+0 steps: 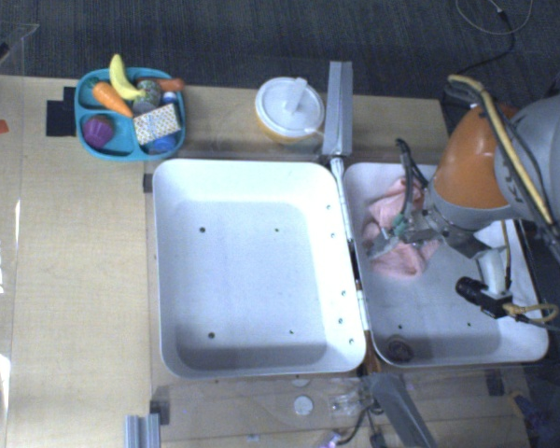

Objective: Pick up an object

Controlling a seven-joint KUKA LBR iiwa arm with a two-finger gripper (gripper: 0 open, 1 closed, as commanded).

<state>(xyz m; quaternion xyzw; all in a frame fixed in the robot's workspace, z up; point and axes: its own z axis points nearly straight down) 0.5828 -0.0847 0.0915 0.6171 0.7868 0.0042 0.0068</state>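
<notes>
Where the right bin (448, 339) meets its left wall, you find the pink cloth (398, 259), crumpled, lying on the bin floor. Gripper (385, 239): down at the cloth's left edge; whether its jaws are spread or closed on the fabric, you cannot tell. Arm (476, 171): over the bin's upper right part, covering some of the cloth. Left of that bin: left bin (252, 264), touching it. Beyond, towards the bench's far side: white lidded bowl (289, 108); farther left, blue tray (131, 115) of toy food.
</notes>
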